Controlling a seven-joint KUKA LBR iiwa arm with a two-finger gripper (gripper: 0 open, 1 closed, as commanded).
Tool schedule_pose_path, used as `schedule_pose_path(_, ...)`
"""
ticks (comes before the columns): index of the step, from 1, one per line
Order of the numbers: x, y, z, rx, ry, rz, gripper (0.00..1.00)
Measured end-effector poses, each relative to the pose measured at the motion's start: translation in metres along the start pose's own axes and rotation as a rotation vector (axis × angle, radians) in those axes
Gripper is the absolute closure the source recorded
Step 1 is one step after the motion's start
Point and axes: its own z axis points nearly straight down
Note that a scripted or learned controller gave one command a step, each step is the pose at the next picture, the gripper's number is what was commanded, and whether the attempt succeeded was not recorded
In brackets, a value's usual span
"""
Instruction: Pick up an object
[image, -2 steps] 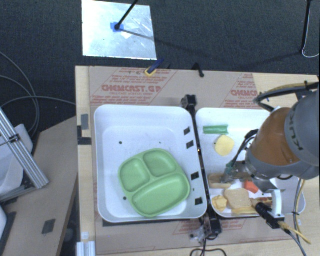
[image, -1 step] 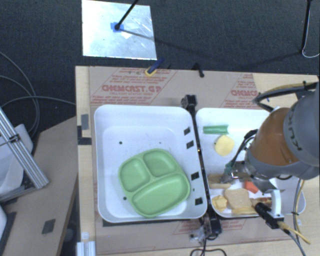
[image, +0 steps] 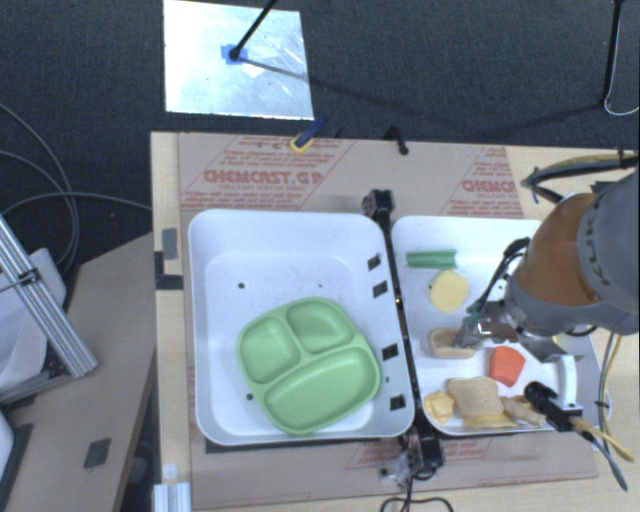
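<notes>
Camera view | arm (image: 575, 265) reaches into right bin (image: 480, 228), gripper (image: 478, 330) low over tan food piece (image: 450, 346) near the bin's middle | grip state: you cannot tell | you should centre on that piece, clear of the orange block (image: 506, 365).

Dark carpet floor (image: 80, 90) surrounds a cardboard-topped bench (image: 270, 170), cables trailing.
</notes>
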Motion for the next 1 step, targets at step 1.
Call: schedule_pose_path(1, 0.0319, -0.0305, -0.0004, -0.003, -0.002, -0.002, 1.0)
